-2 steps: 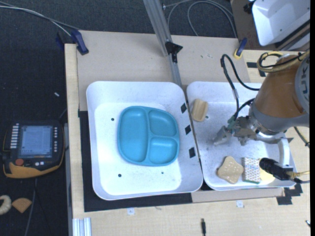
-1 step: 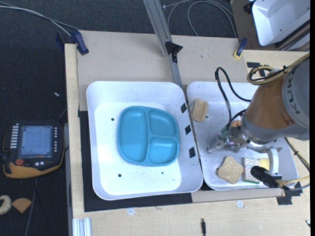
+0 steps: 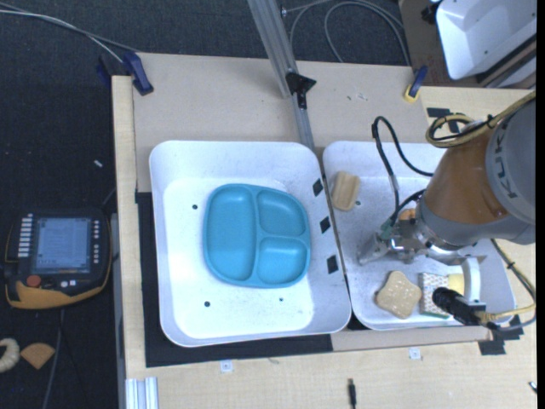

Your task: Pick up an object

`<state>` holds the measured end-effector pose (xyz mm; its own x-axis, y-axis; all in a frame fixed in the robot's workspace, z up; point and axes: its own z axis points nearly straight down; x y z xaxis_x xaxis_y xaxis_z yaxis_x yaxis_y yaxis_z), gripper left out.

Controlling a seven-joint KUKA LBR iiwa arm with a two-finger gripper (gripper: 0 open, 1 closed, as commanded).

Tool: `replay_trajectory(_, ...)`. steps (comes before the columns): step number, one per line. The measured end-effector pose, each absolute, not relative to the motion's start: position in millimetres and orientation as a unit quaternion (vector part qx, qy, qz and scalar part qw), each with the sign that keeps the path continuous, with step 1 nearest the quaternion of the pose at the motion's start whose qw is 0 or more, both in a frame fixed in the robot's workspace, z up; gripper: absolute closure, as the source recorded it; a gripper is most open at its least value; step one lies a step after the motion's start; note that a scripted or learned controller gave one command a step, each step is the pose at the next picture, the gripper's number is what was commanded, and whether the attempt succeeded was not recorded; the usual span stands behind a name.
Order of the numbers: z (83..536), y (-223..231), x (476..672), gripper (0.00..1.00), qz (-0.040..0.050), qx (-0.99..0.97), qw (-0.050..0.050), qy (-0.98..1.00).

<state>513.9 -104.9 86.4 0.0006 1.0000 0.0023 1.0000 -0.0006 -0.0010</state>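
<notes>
My gripper (image 3: 385,247) hangs low over the middle of the right bin (image 3: 375,156), with the grey and orange arm reaching in from the right. A tan biscuit-like piece (image 3: 398,294) lies just below the gripper, near the bin's front wall. Beside it to the right lie a patterned flat item (image 3: 433,281) and a yellow piece (image 3: 456,281), both partly hidden by the wrist. A tan block (image 3: 344,191) rests at the bin's upper left, apart from the gripper. Nothing can be seen held in the gripper.
The left bin (image 3: 174,228) holds a blue divided plate (image 3: 256,234). A metal post (image 3: 281,41) slants up from between the bins. A black cable (image 3: 387,164) loops over the right bin toward the wrist.
</notes>
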Motion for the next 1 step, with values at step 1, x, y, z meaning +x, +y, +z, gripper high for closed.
replay_trajectory(1, 98.6, -106.5, 515.4, 1.00, -0.0015, -0.708, -0.003, -0.706)
